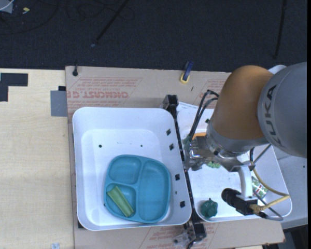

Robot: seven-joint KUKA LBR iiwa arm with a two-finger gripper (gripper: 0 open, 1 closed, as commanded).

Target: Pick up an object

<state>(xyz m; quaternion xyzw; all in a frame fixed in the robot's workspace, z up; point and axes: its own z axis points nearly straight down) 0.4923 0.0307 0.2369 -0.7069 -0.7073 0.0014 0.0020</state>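
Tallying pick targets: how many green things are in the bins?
2. A pale green stick lies on the blue plate in the left bin; a dark green lump sits in the right bin, lower left corner. The arm covers much of that bin; more may be hidden.

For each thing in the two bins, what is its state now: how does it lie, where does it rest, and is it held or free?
Blue divided plate: lying flat, open side up, in the left bin.
Light green piece: lying in the plate's lower-left compartment, free.
Dark green object: resting in the lower-left corner of the right bin, not gripped.
Arm: over the right bin, hiding what lies beneath.
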